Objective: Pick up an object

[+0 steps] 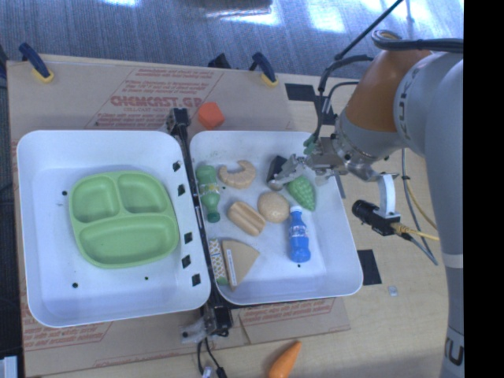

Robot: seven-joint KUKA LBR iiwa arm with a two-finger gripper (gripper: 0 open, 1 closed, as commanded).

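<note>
My gripper (pixel 285 172) hangs over the back right part of the right bin (pixel 339 266). A green ridged toy vegetable (pixel 303 194) lies right beside and under its tip; whether they touch I cannot tell. Near it in the bin lie a round tan bun (pixel 273 206), a hot dog bun (pixel 246 217), a croissant (pixel 238 174), a blue bottle (pixel 298 235), a green bottle (pixel 208 192) and a sandwich wedge (pixel 236 260).
The left bin (pixel 39 290) holds a green divided plate (pixel 124 217). An orange block (pixel 209 116) sits on the cardboard behind the bins. A toy carrot (pixel 283 359) lies in front of them. The arm's grey body (pixel 417 101) looms over the bench's right side.
</note>
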